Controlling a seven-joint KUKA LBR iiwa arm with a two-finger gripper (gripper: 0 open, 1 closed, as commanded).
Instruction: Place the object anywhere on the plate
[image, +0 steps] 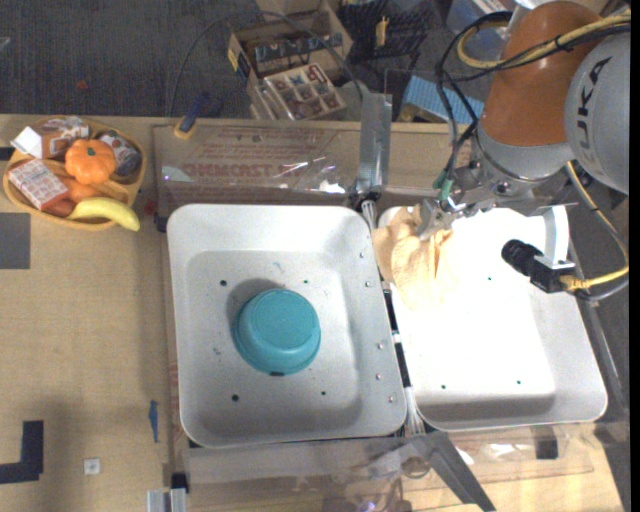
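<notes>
A teal round plate (278, 330) lies in the middle of the left white bin (200, 250). A pale cream, crumpled soft object (408, 252) sits in the far left corner of the right bin (520, 350), against the divider. My gripper (440, 212) is down at the object's upper right edge and touches it there. The object's top rises in a peak toward the gripper. The grey wrist with its orange band (530, 70) hangs above the right bin's far side.
A black cylindrical part (525, 258) with a cable juts over the right bin. A wicker basket (20, 190) with fruit and boxes sits on the bench at the far left. Clear plastic wrap (260, 165) lies behind the left bin.
</notes>
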